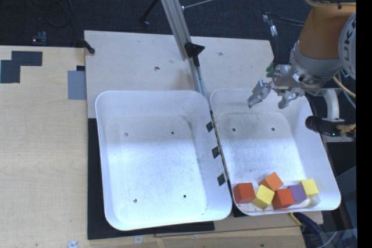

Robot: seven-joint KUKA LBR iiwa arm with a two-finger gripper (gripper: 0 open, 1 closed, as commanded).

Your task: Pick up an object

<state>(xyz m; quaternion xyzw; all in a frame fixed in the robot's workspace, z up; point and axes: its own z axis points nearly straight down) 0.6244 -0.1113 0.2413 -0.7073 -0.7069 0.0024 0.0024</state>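
With the gripper (271,97) hanging over the far edge of the right bin (317,151), fingers spread apart and nothing between them, the step in hand looks like the approach. All the targets sit at the opposite end: a cluster of blocks in the near corner of that bin, well apart from the tool.

Layout, left to right: red block (244,192), yellow block (263,197), orange block (271,181) just behind it, another red-orange block (283,198), purple block (297,193), small yellow block (310,187) hard by the right wall. Most are touching or nearly so.

Suggestion: go for the red block on the left end, since its left face looks free. Keep the fingers wide, line them up across its free sides, descend straight. Wall-side picks risk a finger hitting the rim. Left bin (116,142) holds nothing of use.
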